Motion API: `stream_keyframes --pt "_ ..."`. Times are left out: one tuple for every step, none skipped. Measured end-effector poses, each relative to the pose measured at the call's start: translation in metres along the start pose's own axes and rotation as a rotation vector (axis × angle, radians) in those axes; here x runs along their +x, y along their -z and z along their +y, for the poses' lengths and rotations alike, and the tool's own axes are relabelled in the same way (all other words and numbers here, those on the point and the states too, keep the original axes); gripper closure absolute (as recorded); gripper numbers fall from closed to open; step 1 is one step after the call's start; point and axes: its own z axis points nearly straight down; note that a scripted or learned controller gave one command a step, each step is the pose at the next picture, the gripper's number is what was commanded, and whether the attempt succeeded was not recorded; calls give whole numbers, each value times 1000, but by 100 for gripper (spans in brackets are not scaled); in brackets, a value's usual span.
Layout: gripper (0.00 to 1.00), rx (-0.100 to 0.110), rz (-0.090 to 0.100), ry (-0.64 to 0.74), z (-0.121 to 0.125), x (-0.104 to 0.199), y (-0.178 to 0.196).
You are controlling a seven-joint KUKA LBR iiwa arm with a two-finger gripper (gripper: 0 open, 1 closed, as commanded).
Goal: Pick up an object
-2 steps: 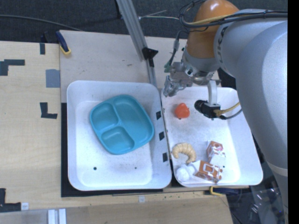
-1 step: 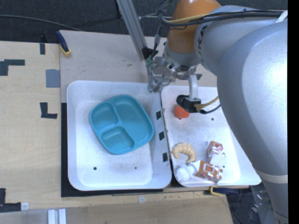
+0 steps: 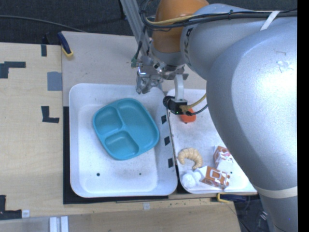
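One blue divided plate (image 3: 126,128), three compartments, sits alone in the left bin (image 3: 79,144) just below the gripper (image 3: 145,86), lots of bare floor around it. Gripper hangs over that bin's far rim; can't tell its opening. Right bin (image 3: 207,129) holds one croissant (image 3: 190,156) and a few small items, packed tighter.

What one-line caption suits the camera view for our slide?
Gripper poised above left bin's far edge; blue divided plate inside, croissant in right bin.
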Motion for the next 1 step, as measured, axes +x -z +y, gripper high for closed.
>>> stream_keyframes --pt "0 1 -3 -4 0 -4 0"
